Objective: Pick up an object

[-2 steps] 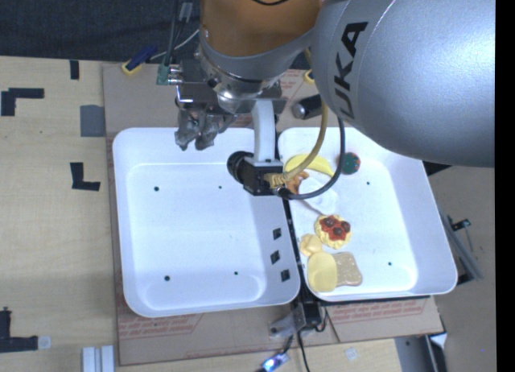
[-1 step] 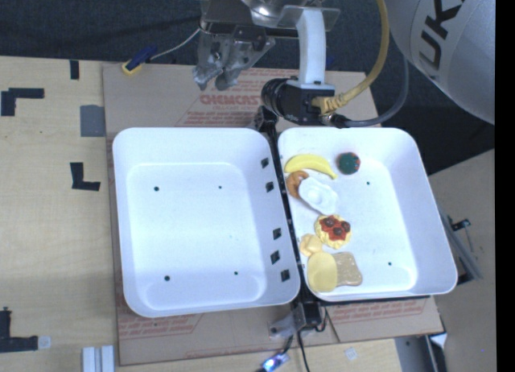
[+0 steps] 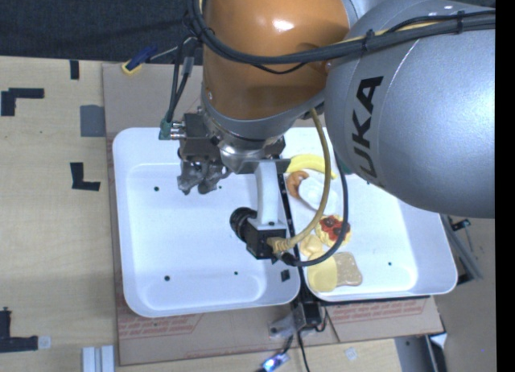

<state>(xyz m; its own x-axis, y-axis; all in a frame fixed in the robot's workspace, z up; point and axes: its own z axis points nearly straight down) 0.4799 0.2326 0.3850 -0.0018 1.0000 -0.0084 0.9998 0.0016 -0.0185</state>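
arm [image 3: 418,113]: grey, looming over the upper right of the frame, with the orange band [image 3: 265,32] at top centre; it covers the upper part of the right bin.
gripper [image 3: 199,180]: dark, hanging over the upper middle of the left bin, just left of frame centre. Whether it is set wide or narrow cannot be told from this slant.
left bin [image 3: 173,241]: white, lower left of centre; its floor is plain white with a few small dark dots.
right bin [image 3: 402,241]: white, lower right, meeting the left bin along a shared edge at lower centre.
things to pick: all in the right bin, bunched on its left side by the shared edge, apart from the gripper.
yellow curved piece [image 3: 310,163]: top of the bunch, partly behind the arm.
orange-rimmed piece [image 3: 299,189]: just below the yellow curved piece.
red piece [image 3: 331,224]: middle of the bunch, resting on something yellow.
pale yellow lump [image 3: 322,276]: near the right bin's lower left corner.
tan piece [image 3: 348,267]: touching the pale yellow lump on its right.
bench [image 3: 48,233]: brown board around both bins, with black marks at the left of the frame.
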